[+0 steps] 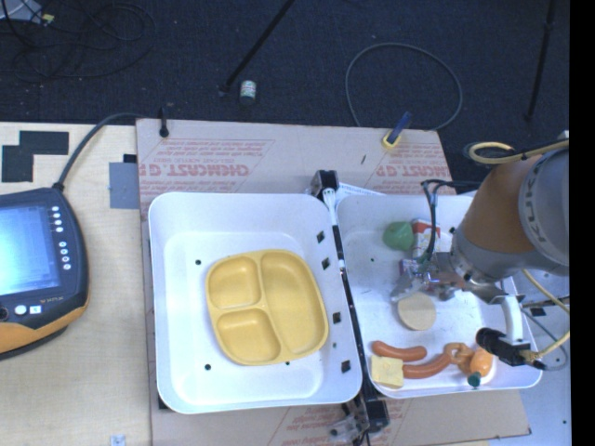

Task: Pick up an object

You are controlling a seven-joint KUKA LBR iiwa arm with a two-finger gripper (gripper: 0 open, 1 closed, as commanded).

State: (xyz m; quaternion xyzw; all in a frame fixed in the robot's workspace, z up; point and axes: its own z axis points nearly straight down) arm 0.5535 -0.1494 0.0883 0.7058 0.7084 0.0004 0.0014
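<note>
Two white bins sit side by side on the counter (pixel 102 156), on a sheet of brown cardboard (pixel 214 161).

Far to the left, a control tablet (pixel 37 263) with a bright screen lies on the counter, well apart from the bins.

The left bin (pixel 177 379) holds one thing, a yellow plate with three parts (pixel 266 307). The plate lies near the middle. White floor shows all around it, so each wall of that bin has open room.

A thin dark strip with black clips (pixel 337 277) runs between the two bins, where their edges meet.

The right bin (pixel 367 230) is much more crowded. A green toy (pixel 400 235) lies near its back wall. A round tan disc (pixel 417 313) lies in the middle. Right above the disc is the tool (pixel 416 277), close enough to look like it touches the disc's top edge. I cannot tell if the tool is open or closed. Nothing can be seen held in it.

Along the front wall lie a yellow cheese piece (pixel 388 372), two toy sausages (pixel 414 359) and an orange carrot toy (pixel 468 360), close together. There is little room along that edge. The bare floor of this bin is at its left side, next to the strip.

The grey arm (pixel 548 221) with its orange band (pixel 493 212) covers the bin's right side.
</note>
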